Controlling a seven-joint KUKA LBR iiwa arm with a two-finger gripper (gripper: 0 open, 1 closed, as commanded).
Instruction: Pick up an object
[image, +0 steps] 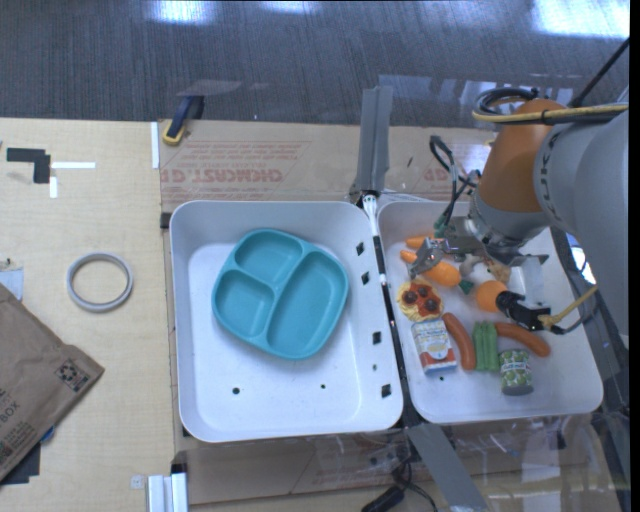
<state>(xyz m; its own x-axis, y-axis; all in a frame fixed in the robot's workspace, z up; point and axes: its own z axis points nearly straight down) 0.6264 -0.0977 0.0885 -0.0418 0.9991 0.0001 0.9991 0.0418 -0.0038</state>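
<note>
- Nearest, front of right bin (560, 400): can (516, 371), green pods (485, 346), sausage (460, 339), carton (435, 346). All lying loose.
- Mid bin: pizza toy (419, 297), orange (489, 296), carrot (443, 272) just under the gripper (437, 256).
- Gripper low over the bin's far part, at the carrot; cannot tell how far open, nor whether anything is between it.
- Left bin (190, 330): blue plate (280, 292), untouched.
- Judgement: pick not yet done; nothing lifted. Grasp and lift remain.
- Far: desk (90, 200), tape ring (100, 281).
</note>
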